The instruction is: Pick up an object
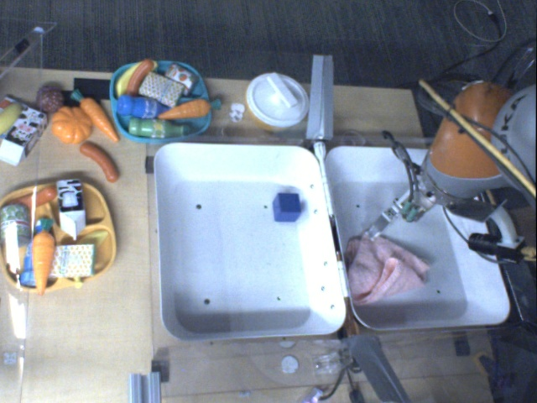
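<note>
A small blue cube (pixel 287 206) lies in the left white bin (pixel 193 309), right of its middle. A crumpled pink cloth (pixel 384 272) sits in the right white bin (pixel 478 309), against its left wall near the front. My gripper (pixel 388 219) hangs over the right bin, just above and behind the cloth's upper edge, pointing down toward the left. Whether it touches the cloth cannot be made out. The grey arm with its orange band (pixel 471 133) reaches in from the right.
Outside the bins, a blue bowl of toy food (pixel 161 101) and a white lidded bowl (pixel 277 99) stand at the back. A yellow plate of toy food (pixel 55 235) and loose toy vegetables (pixel 84 128) lie at the left. A metal divider (pixel 318 99) rises between the bins.
</note>
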`<action>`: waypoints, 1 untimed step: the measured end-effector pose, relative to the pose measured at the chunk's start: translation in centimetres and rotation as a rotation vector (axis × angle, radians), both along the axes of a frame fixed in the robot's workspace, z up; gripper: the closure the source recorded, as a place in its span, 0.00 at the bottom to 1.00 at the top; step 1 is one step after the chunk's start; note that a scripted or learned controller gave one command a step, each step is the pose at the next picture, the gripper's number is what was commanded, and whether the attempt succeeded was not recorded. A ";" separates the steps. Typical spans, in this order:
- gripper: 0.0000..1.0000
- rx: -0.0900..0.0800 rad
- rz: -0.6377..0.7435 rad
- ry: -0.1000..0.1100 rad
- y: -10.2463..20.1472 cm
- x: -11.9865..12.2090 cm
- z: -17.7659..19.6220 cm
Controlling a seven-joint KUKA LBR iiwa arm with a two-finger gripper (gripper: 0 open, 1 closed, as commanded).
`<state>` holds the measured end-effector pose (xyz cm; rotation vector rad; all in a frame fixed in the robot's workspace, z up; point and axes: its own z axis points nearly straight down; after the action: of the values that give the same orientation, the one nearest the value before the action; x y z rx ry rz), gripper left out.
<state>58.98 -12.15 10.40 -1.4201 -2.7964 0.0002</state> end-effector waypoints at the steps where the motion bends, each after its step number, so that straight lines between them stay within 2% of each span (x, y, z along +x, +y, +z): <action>1: 0.00 -0.004 0.123 -0.024 -1.7 -8.6 -1.3</action>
<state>50.33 -13.80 9.10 -1.2543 -2.9005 -0.0105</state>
